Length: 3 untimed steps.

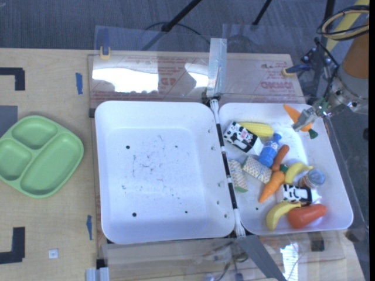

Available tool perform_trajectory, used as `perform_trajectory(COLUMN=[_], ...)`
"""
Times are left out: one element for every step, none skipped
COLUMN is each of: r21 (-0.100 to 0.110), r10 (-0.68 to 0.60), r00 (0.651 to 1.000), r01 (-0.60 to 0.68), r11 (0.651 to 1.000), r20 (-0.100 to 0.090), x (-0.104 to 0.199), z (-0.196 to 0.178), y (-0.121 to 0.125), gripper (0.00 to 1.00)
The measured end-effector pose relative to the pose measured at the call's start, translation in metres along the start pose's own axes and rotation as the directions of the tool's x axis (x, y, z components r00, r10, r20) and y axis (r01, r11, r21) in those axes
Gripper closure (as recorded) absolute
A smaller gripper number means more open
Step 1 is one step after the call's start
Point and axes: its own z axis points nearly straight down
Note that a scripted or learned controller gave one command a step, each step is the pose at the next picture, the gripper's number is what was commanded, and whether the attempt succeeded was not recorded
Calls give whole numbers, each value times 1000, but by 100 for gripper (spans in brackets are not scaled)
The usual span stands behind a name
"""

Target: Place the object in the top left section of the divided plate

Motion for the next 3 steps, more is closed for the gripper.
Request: perform_trajectory(r21=[2, 2, 4], r10=[64, -137, 118], r00=[998, 991, 993], r01=[-64, 137, -118], r11=[998, 991, 993], r20=[-2, -4, -3], x=[74, 156, 247], z=[44, 16, 16], y=[-32, -12, -51], gripper=[100, 100, 100])
